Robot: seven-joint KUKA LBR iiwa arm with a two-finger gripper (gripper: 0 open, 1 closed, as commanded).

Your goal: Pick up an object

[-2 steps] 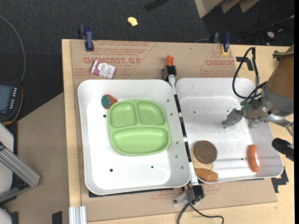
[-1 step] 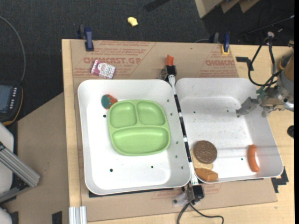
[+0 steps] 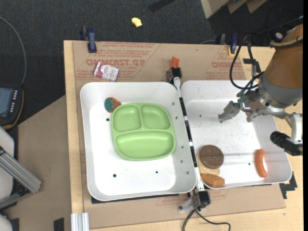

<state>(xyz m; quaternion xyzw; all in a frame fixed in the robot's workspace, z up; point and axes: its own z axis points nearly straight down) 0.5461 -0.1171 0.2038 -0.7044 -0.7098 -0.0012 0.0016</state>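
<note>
A: How far along is the pick?

B: By my reading, it hasn't begun. The gripper (image 3: 239,111) hangs over the upper middle of the right bin (image 3: 207,94), and nothing sits between its fingers. They look spread apart, one grey finger jutting toward the left and another pointing down beside it.

A: So what is there to take?

B: Three candidates, all along the lower edge of that bin. A round brown cookie (image 3: 211,156), flat with a dimpled face, lies at the lower left. Touching it just below is a tan wedge (image 3: 213,180), like a bread crust, in the bin's lower left corner. Well apart, at the lower right, lies an orange sausage (image 3: 261,163), smooth, rounded at both ends, set nearly upright in the frame.

A: And the left bin?

B: A pale green divided plate (image 3: 143,131), glossy plastic with three compartments, fills its centre. At its upper left corner rests a small round toy (image 3: 112,104), red and green; I can't tell what it is.

A: What remains, then?

B: Everything: choose one piece, descend, close on it, lift. The gripper is well clear of all three.
</note>
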